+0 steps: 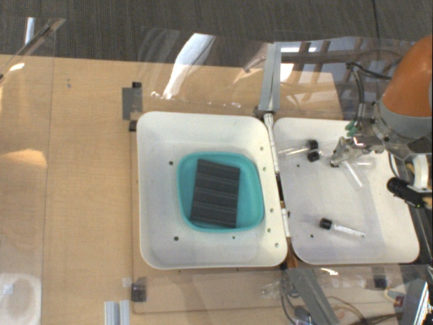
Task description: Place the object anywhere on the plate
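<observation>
At the near rim, right bin (pixel 399 250): a clear capped tube (pixel 342 229) lies at about 6 o'clock on the bin floor, well apart from everything else. Leave it be.
Left bin (pixel 155 249): it sits side by side with the right one, their inner rims touching. The plate is in its middle.
Plate (pixel 253 212): teal, flat on the bin floor, with its rim showing all round.
Object (pixel 216 193): the dark ribbed block lies flat on the plate, long side running 12 to 6 o'clock. It sits a little toward 12 o'clock and no edge hangs over the rim.
Task standing: going by how things lie, you can count the placement as made.
Gripper (pixel 336 158): it is over the right bin at about 11 o'clock, well apart from the plate. You cannot tell whether it is apart or together, and nothing is seen clamped in it.
Small parts by the gripper: two black caps (pixel 312 150) lie just beside it at its 9 o'clock.
Doing the step well: keep the arm (pixel 409 80) on the right bin's side and lift straight up before any sideways travel, so you brush neither the caps nor the shared rim. Do not cross toward 9 o'clock over the plate, since a nudge could slide the block off.
</observation>
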### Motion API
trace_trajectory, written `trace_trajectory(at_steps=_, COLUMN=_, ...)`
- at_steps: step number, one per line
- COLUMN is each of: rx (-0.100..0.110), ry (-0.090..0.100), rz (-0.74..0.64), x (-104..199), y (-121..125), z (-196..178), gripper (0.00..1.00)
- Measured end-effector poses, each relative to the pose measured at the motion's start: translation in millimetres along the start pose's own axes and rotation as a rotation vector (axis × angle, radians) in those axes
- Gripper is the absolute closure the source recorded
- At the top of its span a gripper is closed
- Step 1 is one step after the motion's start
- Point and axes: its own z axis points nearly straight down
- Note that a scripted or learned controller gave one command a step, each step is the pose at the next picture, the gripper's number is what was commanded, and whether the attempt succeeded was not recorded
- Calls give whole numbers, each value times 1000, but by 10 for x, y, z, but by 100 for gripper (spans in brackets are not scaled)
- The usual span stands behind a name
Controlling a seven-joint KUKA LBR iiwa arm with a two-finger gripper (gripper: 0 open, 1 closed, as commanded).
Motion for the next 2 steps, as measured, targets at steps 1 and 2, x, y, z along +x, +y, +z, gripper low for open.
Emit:
trace_trajectory(at_steps=1, rx=4, ry=2, rz=-21, x=871, y=-398, z=97, gripper=100)
trace_trajectory(at_steps=2, rx=3, ry=2, rz=-136, x=1621, y=-310, z=96, gripper=100)
